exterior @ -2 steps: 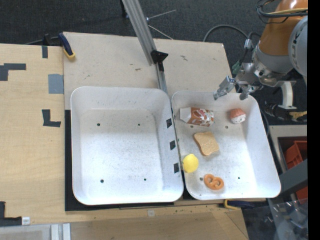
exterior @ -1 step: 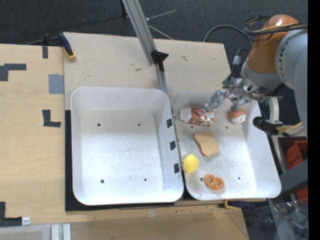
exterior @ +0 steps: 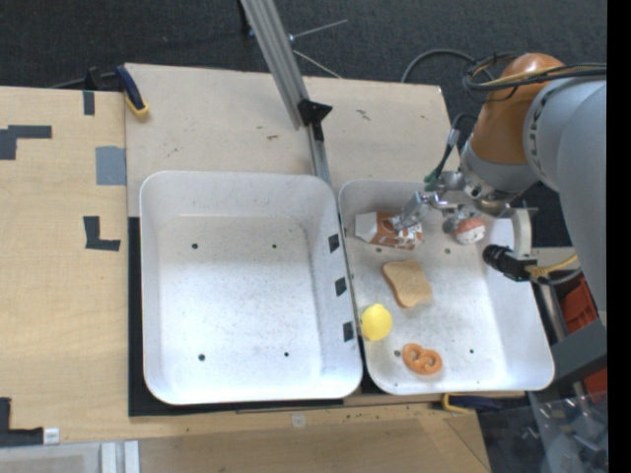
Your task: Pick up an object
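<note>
My gripper (exterior: 424, 205) hangs over the far part of the right bin (exterior: 513, 348), right above a crumpled orange-and-white packet (exterior: 387, 231). A small red-and-white item (exterior: 468, 229) lies just to the gripper's right. Lower in the same bin rest a tan bread slice (exterior: 407, 283), a yellow lemon (exterior: 376, 321) against the left wall, and an orange pretzel (exterior: 422, 360) near the front. I see nothing lifted off the bin floor.
The left bin (exterior: 237, 284) sits beside the right one, their walls touching in the middle. A slanted metal pole (exterior: 281, 52) rises behind the bins. The grey arm with its orange band (exterior: 518, 106) occupies the upper right.
</note>
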Motion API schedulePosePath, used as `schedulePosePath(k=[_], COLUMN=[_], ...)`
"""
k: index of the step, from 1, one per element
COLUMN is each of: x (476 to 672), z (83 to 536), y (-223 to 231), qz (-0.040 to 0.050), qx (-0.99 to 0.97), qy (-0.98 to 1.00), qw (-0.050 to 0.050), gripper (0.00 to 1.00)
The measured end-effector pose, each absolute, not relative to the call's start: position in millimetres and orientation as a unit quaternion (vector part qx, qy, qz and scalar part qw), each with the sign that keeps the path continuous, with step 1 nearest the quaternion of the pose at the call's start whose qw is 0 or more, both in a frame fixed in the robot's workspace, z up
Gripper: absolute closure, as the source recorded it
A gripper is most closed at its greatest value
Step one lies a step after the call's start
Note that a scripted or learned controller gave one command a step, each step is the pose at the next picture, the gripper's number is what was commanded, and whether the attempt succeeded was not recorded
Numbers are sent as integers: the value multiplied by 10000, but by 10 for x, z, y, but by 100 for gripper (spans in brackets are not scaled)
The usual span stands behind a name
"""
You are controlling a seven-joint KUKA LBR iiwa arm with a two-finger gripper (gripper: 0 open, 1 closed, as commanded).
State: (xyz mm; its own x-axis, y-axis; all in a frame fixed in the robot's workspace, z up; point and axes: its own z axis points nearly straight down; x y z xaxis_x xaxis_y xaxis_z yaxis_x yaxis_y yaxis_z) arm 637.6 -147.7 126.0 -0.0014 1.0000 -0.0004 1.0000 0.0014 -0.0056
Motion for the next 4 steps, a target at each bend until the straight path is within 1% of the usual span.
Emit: schedulePosePath(k=[1, 2, 3, 4], x=[6390, 6354, 6366, 6257], z=[1391, 1924, 2460, 2393], y=[-1473, -1559, -1555, -1100], qz=[9, -10, -12, 6], qx=[-7060, -7068, -7064, -7054], qy=[-7082, -7074, -7078, -7088], qw=[3, -20, -22, 12], gripper=[100, 100, 100, 100])
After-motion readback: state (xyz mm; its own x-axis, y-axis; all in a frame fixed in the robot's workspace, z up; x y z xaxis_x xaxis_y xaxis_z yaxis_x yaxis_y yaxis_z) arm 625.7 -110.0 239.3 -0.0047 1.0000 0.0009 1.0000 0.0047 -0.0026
